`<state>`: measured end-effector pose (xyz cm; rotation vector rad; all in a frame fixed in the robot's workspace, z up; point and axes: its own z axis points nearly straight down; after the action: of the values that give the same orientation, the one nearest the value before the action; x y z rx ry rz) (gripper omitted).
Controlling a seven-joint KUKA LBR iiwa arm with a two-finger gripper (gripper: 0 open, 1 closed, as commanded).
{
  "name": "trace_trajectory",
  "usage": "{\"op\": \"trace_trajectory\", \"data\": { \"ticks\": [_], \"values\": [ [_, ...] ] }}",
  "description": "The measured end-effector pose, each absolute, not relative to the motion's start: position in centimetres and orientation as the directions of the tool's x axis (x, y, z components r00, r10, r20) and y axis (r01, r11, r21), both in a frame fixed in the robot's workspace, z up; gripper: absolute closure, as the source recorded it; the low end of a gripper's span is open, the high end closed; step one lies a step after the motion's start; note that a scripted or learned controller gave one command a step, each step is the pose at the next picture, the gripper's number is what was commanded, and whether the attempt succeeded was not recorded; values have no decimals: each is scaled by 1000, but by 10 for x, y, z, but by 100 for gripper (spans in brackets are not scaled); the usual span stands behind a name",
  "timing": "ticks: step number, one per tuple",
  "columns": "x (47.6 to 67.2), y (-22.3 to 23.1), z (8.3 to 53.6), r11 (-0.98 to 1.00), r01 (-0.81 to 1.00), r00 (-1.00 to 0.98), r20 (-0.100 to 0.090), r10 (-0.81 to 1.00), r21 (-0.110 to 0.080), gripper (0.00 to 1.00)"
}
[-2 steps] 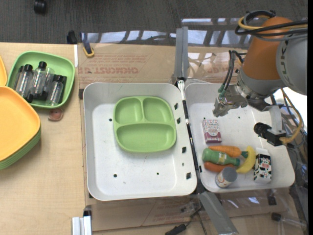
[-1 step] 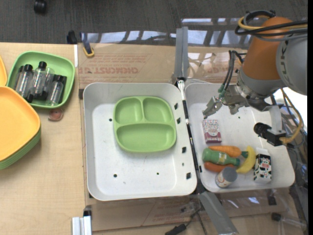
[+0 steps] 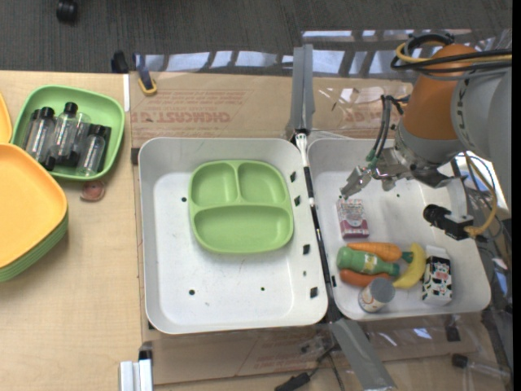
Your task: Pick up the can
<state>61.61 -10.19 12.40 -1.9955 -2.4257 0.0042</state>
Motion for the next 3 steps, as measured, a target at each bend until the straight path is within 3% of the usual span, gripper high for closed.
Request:
{"op": "trace_trajectory", "data": {
  "ticks": [1,2,3],
  "values": [
    [592,-102,97,88,996,-88,-2,996,10,0],
    [585,-98,97,-94,996,94,2,996,6,0],
    [598,-97,97,-39,999,39,-2,999,8,0]
  ]
}}
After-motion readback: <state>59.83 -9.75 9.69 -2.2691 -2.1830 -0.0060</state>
